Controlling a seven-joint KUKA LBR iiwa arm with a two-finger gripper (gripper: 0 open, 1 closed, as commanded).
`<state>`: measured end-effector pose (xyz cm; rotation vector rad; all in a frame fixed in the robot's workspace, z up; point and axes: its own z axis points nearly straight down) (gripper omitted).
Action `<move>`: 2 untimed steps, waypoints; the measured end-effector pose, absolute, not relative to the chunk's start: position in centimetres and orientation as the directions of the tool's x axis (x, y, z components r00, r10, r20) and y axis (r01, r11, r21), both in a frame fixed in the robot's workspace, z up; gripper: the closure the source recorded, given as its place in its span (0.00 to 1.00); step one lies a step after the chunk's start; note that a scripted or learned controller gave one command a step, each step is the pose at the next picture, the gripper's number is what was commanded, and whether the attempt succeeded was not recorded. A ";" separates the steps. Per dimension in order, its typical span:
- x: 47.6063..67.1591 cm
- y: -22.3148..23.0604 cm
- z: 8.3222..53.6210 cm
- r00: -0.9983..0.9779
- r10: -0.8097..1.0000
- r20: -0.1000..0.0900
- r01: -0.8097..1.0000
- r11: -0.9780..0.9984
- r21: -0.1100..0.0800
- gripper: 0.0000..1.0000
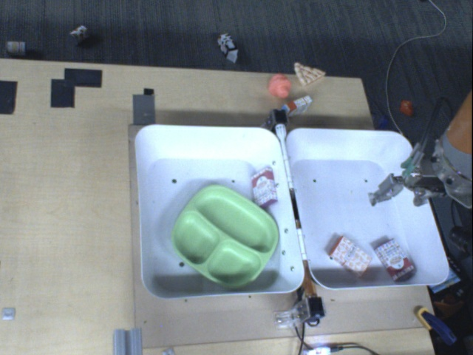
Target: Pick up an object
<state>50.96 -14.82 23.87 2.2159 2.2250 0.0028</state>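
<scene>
I can't read any text from here. The three red-and-white packets carry print, but it's too blurred to make out.

My grey arm enters from right edge of view, orange band just visible at upper right above wrist. My wrist angled down and leftward. My two-finger metal gripper hangs low at right side of frame, pointing left. One dark fingertip sticks out leftmost. Nothing seen between my fingers. Finger gap unclear from this angle.
</scene>
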 end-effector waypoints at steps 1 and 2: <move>48.9 -16.3 9.5 -0.002 1.000 -0.001 1.000 0.002 0.005 0.00; 49.1 -16.2 10.5 -0.002 1.000 -0.001 1.000 0.002 0.008 1.00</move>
